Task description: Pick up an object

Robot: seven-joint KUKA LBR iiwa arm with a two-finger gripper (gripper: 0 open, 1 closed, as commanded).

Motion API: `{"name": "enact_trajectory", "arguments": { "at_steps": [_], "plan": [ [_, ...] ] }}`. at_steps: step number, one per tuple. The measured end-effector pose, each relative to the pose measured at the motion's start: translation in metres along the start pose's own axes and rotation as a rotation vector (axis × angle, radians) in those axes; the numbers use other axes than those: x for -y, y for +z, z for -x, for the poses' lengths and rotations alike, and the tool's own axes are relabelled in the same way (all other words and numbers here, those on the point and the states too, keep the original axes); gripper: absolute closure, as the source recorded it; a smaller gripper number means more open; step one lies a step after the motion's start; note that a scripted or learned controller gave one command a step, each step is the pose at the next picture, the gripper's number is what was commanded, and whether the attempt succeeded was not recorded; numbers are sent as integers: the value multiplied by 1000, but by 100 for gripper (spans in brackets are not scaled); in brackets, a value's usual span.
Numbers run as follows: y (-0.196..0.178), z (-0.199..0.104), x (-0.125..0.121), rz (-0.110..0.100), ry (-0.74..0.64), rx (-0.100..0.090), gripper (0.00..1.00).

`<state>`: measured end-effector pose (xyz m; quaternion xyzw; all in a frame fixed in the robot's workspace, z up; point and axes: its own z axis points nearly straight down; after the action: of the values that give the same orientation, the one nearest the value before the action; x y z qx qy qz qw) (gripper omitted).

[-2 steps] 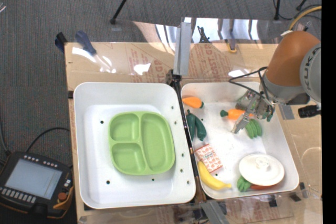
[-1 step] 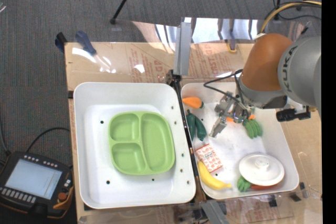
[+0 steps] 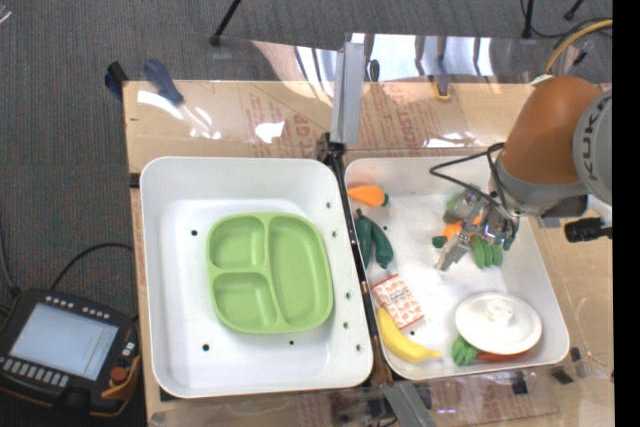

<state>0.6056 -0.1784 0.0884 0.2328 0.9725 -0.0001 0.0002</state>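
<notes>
The gripper (image 3: 462,250) hangs low among small green toys (image 3: 487,251) and could knock them away, though its open-or-closed state cannot be told

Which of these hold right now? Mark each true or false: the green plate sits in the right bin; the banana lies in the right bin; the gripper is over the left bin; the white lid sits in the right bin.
1. The green plate sits in the right bin. False: it lies in the left bin.
2. The banana lies in the right bin. True.
3. The gripper is over the left bin. False: it is over the right bin, near some green and orange items.
4. The white lid sits in the right bin. True.
</notes>
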Motion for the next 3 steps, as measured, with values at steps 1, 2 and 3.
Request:
{"name": "enact_trajectory", "arguments": {
  "at_steps": [1,2,3],
  "plan": [
    [0,0,-49,3,61,0,0],
    [-1,19,26,1,67,2,0],
    [0,-6,-33,2,142,-1,0]
  ]
}}
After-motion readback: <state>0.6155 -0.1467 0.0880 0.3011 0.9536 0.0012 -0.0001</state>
